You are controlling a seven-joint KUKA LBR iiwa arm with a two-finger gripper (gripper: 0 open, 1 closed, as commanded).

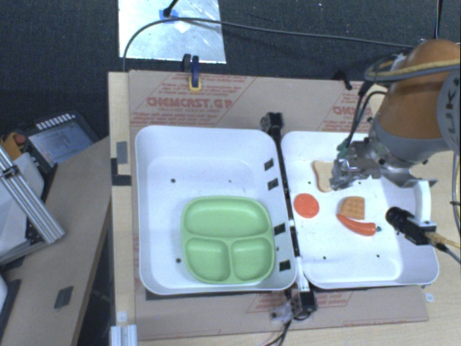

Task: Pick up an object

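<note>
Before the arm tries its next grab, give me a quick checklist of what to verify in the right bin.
1. End effector over the right bin: ok.
2. End effector near the toast slice: ok, right beside it.
3. Fingers open or shut: cannot tell.
4. Anything held already: cannot tell.
5. Orange disc, waffle and hot dog lying uncovered: ok.
6. Green divided tray out of the way in the left bin: ok.

One fixed camera looks down on my bench [216, 96] at a slant from above, taking in both bins, left [155, 193] and right [374, 262]; I reach in from its right.
</note>
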